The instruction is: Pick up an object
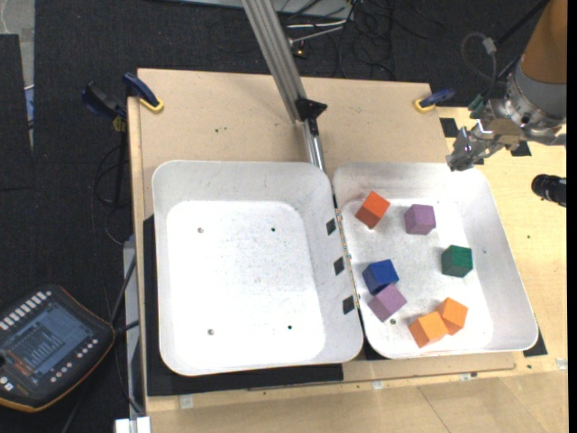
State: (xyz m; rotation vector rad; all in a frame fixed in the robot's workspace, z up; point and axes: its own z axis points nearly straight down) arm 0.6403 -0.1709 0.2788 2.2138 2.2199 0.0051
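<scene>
Gripper [462,156] above the far right corner of the right bin [505,242]; finger state cannot be determined.
Seven blocks lie in that bin; the purple block [420,218] near its far edge sits closest to the gripper.

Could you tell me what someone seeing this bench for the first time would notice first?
Most likely the bright blocks scattered in the right bin: three orange blocks, two purple blocks, a blue block and a green block. Next, the gripper above that bin's far right corner, holding nothing.
</scene>
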